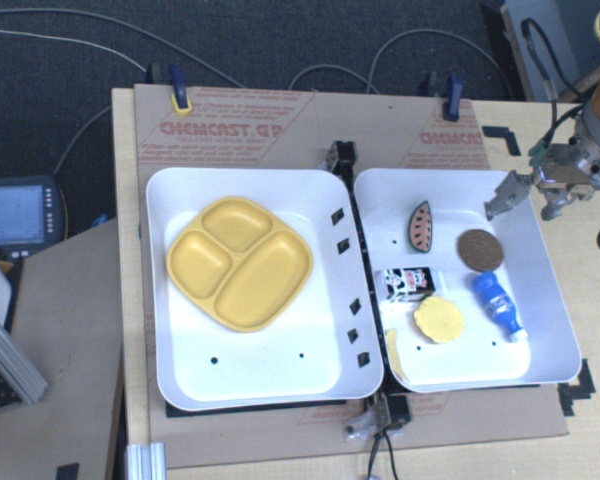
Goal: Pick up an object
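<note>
Pincer (528,196) open, holding nothing — over right white bin's (546,268) upper edge.
Round brown disc (480,250) just below it.

A dark carpeted floor (280,28) crossed by grey cables (70,23) surrounds the brown bench (280,118); a small monitor (15,213) sits left.

The robot shows at the right edge as a cluster of grey and silver metal parts. Its gripper (528,196) is made of dull grey metal, with 1 flat, angular finger (504,197) jutting out to the left and a second, shorter piece beside it. Above these sits a rounded, lighter grey housing. Thin dark cables loop down to it from above, and a small green spot marks the metal.
</note>
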You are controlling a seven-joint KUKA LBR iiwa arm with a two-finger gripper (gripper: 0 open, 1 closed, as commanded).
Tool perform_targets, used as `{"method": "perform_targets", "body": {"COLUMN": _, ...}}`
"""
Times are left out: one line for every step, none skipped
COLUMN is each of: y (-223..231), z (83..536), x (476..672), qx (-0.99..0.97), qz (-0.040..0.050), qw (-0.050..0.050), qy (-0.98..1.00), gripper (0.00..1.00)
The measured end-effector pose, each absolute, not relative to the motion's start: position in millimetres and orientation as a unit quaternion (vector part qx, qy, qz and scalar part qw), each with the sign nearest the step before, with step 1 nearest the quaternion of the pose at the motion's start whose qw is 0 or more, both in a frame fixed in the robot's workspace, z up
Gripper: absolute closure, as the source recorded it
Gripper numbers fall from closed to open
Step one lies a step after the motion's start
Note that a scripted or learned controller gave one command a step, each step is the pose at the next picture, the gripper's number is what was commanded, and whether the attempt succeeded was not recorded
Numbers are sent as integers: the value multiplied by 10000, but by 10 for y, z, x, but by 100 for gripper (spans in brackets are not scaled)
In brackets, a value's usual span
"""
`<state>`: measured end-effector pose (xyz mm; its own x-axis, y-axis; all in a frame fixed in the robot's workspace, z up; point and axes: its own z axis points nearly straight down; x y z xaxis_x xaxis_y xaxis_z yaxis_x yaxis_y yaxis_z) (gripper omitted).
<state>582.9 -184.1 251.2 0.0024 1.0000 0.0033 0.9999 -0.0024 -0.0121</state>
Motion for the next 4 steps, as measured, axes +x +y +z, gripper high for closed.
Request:
{"method": "perform_targets", "body": {"y": -1838, "z": 2575, "x": 5852, "qx": -7070, "qz": 0, "qw": 4, "qy": -7073, "gripper": 0}}
{"method": "perform_targets", "body": {"y": -1920, "z": 2107, "x": 5834, "qx": -7075, "qz": 15, "qw": 30, "qy": -7067, "gripper": 0}}
{"method": "perform_targets", "body": {"y": -1972, "z": 1665, "x": 5823, "qx": -7073, "qz": 14, "qw": 30, "qy": -7069, "gripper": 0}}
{"method": "perform_targets", "body": {"y": -1988, "z": 1032, "x": 5827, "qx": -7071, "qz": 17, "qw": 38, "qy": -7071, "gripper": 0}}
